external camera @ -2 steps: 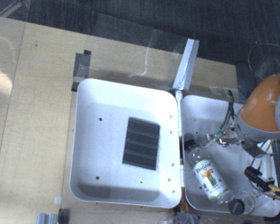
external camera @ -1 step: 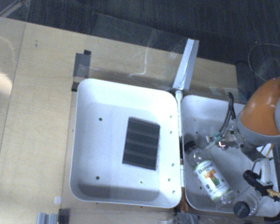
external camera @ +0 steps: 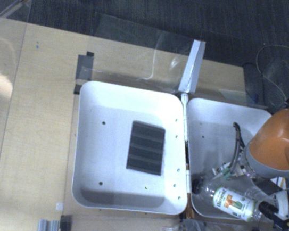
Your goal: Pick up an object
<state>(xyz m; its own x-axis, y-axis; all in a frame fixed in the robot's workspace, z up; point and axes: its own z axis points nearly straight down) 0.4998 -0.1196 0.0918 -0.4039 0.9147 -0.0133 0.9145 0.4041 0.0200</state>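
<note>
In the camera view, a pale wooden surface (external camera: 33, 139) with a smooth laminate grain carries two shallow white bins with rounded corners and softly curved walls. The left bin (external camera: 91, 131) sits at the middle of the frame. On its floor lies a flat, dark grey rectangular pad (external camera: 146, 147), ribbed into four horizontal bands, matte against the glossy white plastic. A few small dark holes dot the bin floor around it.

The right bin (external camera: 212, 128) lies just beside the left one, their rims touching along a thin seam. A grey metal post (external camera: 193, 65) rises from the upper end of that seam. Sheets of clear plastic guard, faintly reflective, stand along the upper and left parts of the frame.

The arm (external camera: 283, 144) reaches in from the right edge, its rounded orange band glossy above a grey wrist, with a black cable looping beside it. The end effector (external camera: 227, 173) hangs low over the lower part of the right bin, a cluster of shiny metal parts; whether it is wide or narrow cannot be told.

A clear plastic bottle (external camera: 231, 201) with a white, green and orange label lies on its side near the lower rim of the right bin, just below the end effector. Contact between them cannot be judged.
</note>
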